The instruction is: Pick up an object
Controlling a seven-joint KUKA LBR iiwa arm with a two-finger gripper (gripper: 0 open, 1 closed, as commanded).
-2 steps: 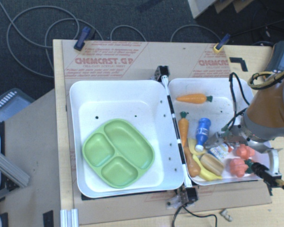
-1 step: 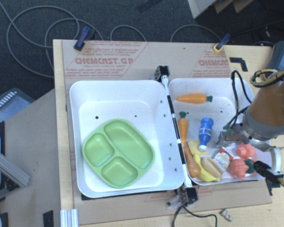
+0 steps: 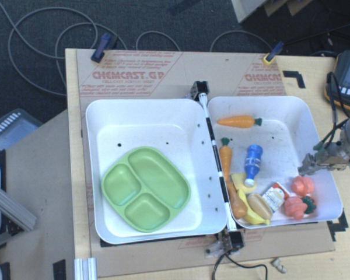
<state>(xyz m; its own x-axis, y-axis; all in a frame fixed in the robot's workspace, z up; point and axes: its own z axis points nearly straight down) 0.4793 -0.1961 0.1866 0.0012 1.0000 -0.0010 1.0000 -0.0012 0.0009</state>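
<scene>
The pincer sits low at the right wall of the right bin, reaching in from the right edge of the view; whether it is open or closed cannot be told, and nothing is seen held in it.

Just below the pincer, toward the front of the bin, lies a pink round toy, close to it but apart. Below that again, in the front right corner, is a red strawberry-like toy with a dark green piece at its side. To the left of those two lies a small white packet, and further left a hot dog bun resting against a yellow banana.

Well to the pincer's left a blue bottle lies tilted, its white cap pointing to the front. Beyond it, along the bin's left wall, lies an orange carrot, green tip to the back. A second carrot lies crosswise at the back of the bin, up and left of the pincer.

Far to the pincer's left, the left bin holds a green divided plate. Both bins rest on the table.
</scene>
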